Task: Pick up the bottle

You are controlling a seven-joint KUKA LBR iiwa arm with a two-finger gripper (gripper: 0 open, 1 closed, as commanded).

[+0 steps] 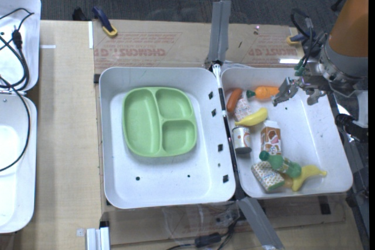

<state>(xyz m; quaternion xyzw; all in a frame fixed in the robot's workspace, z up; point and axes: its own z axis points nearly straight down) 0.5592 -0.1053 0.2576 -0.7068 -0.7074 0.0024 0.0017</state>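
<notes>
Arm with orange band over grey wrist section, black cables looped alongside, metallic 2-finger gripper hardware

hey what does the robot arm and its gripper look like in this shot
A thick grey arm with a wide orange band above the wrist. Black cables loop beside it. The small two-finger gripper is grey and black metal, with a green spot near its mount.

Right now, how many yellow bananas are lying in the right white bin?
2. One yellow banana lies near the middle of the right white bin, beside a small can. The other yellow banana lies near the front edge, next to the green bottle. None seems hidden.
</notes>
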